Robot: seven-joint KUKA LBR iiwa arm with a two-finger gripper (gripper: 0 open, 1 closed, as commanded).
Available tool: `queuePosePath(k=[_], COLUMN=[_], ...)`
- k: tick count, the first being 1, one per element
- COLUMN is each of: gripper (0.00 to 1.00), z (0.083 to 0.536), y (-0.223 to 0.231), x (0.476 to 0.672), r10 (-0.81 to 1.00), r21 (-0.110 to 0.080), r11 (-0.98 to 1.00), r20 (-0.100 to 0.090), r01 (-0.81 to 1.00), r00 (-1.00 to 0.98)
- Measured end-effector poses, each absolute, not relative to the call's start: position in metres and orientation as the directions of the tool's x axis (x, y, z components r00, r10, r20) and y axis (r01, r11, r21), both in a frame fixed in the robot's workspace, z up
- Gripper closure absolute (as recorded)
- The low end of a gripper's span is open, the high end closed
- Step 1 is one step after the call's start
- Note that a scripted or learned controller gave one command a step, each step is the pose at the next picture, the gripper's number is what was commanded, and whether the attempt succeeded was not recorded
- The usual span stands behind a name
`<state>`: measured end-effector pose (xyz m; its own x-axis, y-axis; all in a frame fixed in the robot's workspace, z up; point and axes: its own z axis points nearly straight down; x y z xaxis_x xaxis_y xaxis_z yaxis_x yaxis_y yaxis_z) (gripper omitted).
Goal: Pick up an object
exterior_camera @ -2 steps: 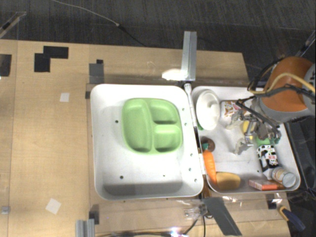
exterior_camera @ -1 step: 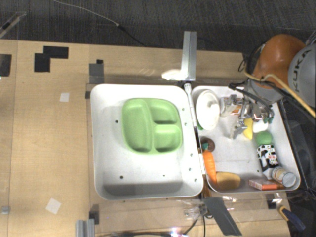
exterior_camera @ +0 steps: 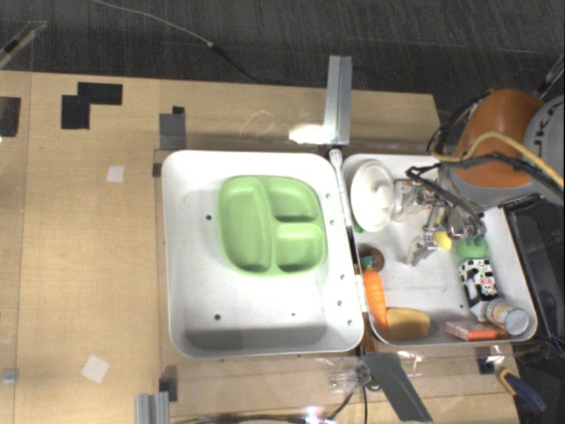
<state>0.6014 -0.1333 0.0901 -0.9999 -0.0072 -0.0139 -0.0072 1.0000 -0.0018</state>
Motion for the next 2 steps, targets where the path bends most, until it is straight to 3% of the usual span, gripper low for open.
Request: queuePosePath(k=[1, 2], gripper=[0.00, 0.00], z=[0.091, 0.091], y=[-0.127, -0.171], x=[0.556, 0.507], r10=[0.109, 0.253], r21=[0.000, 0.002], r11=[0.994, 0.967], r20=[-0.019, -0.021], r01=[0.109, 0.253], r00=[-0.994, -0.967])
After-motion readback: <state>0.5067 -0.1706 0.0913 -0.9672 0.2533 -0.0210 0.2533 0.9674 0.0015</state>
